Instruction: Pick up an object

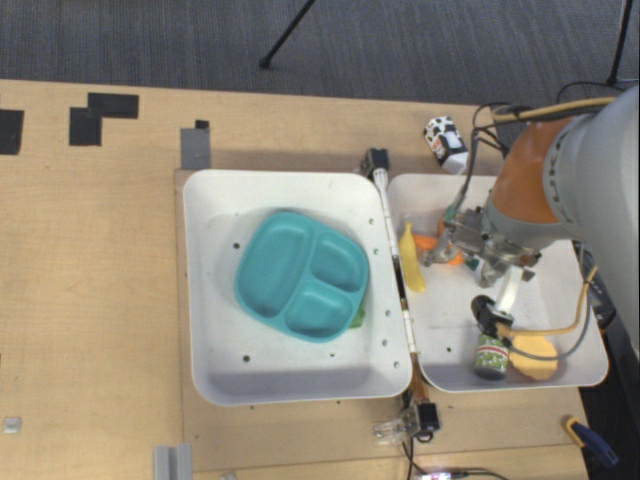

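My gripper [466,252] hangs low over the upper middle of the right bin [560,373], under the grey wrist and its orange band. Just left of it lies a small orange piece [428,240], with another orange bit [457,261] right at the gripper's edge. A yellow banana-shaped object [411,261] lies along the bin's left wall. At the bin's front stand a small green bottle [490,356] and a yellow rounded object [535,357]. I see nothing held.
The left bin [215,368] holds a teal divided plate [303,275] with something green [357,316] peeking from under its right edge. A black-and-white toy [444,140] sits on the bench behind the right bin. Cables loop around the wrist.
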You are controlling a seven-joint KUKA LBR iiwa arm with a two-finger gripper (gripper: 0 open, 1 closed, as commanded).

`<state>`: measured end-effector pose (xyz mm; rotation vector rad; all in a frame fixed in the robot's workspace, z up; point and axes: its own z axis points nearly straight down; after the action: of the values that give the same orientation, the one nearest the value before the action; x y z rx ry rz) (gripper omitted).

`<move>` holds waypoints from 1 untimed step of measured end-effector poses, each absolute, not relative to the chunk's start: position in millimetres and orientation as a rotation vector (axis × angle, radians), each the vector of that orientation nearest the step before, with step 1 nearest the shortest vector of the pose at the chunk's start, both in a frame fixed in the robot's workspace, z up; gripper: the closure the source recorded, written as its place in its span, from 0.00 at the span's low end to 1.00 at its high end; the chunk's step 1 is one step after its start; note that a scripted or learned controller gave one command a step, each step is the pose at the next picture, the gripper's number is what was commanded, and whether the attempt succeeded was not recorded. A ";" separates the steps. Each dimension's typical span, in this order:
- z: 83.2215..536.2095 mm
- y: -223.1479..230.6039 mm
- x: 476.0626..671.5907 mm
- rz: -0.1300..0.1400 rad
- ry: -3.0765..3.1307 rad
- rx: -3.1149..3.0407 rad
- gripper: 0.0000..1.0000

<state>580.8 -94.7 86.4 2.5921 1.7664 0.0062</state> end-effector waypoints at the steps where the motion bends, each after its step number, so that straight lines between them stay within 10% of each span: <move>1: 87.3 -85.4 626.4 0.005 2.027 2.387 0.00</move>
<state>626.4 -85.4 87.3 2.3868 2.0275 0.0048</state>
